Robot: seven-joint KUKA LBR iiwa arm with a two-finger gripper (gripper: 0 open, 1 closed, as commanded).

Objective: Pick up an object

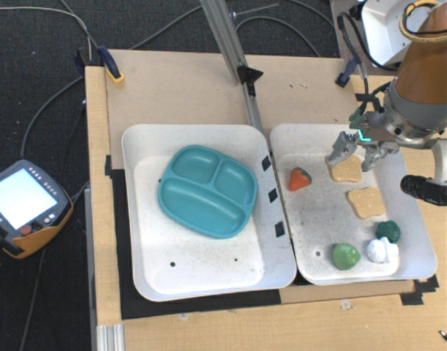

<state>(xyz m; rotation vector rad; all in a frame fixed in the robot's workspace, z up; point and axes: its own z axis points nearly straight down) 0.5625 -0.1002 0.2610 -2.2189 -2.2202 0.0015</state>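
Your counter [179,79] carries two white bins. You see the tool [357,152] spread over the cracker [346,170]. Flat food may slip out if the fingers close high.

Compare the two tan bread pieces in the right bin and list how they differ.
The upper bread piece sits directly under the end effector, while the lower bread piece lies apart from it, nearer the bin's middle. The upper one looks paler and partly covered by the fingers; the lower one is slightly more golden and fully in view. Both are flat, tan, roughly square, and rest on the right bin floor.
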